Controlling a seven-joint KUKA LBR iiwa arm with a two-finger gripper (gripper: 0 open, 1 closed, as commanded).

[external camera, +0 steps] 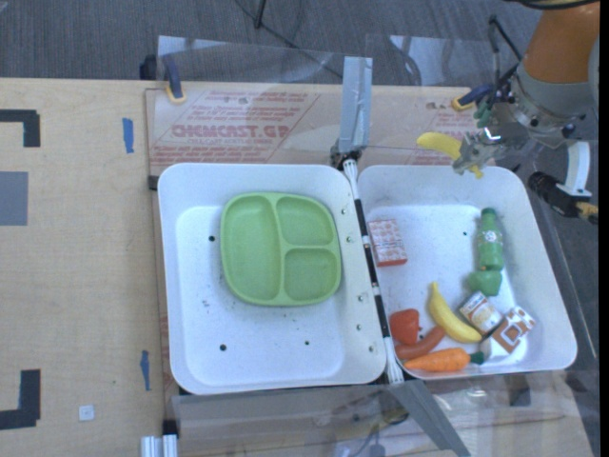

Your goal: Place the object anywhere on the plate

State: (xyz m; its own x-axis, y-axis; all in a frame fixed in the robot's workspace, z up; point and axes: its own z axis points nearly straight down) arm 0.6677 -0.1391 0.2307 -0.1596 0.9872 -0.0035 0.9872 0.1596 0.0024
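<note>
Held above the far edge of the right bin [547,255]: a small yellow banana-shaped object [439,143], curved, one end pinched at the gripper [469,160], the rest jutting left. Closed on that end, as far as can be seen; fingertips blurred and hard to make out. Cut off at the top right corner: the grey and orange arm [561,46]. Resting in the left bin [190,331]: a green divided plate [282,248].

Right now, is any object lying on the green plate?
No. The green plate in the left bin has all three compartments bare; a yellow banana sits at the gripper.
</note>
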